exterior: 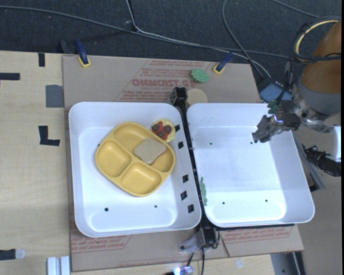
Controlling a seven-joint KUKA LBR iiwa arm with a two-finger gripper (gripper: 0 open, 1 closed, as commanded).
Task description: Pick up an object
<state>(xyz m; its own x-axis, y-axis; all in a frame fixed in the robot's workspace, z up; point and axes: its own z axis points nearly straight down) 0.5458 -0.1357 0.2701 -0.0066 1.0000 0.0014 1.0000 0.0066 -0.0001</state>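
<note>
A grey KUKA arm reaches in from the right, its gripper (264, 132) hanging over the upper right part of the right bin (246, 211); whether the tool is released or clenched cannot be told from this slant, and nothing shows in its grasp; the pickable things lie well apart from it in the left bin (86, 211): a yellow compartment tray (117, 159) with a tan slice of bread (149, 150) resting across its upper right compartment, and a small red berry cluster (162, 130) touching the tray's top rim; a small green scrap (202, 186) sits by the divider between the bins; the risk, judged from here, is a descent onto bare bin floor, closing on nothing; a reach to the bread could also nudge the tray or clip the divider
</note>
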